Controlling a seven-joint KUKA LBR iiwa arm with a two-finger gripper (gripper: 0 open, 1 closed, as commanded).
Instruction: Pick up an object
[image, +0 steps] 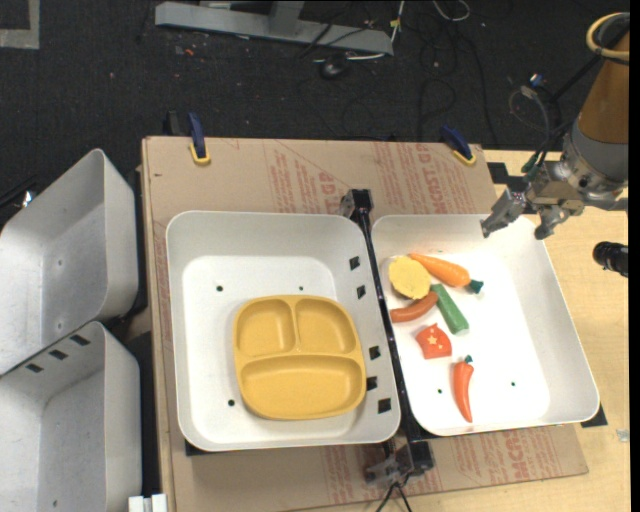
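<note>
Toy food sits clustered in the right bin (530, 300): carrot (441, 268), yellow slice (408, 277), sausage (413, 309), green stick (451, 309), red wedge (434, 342), chili pepper (463, 388). I see a yellow divided tray (298, 357) in the left bin (200, 260). End effector (522, 219) hangs over the right bin's far right corner, fingers spread, nothing between them.

Red print on cardboard sheet (300, 165), illegible.
</note>
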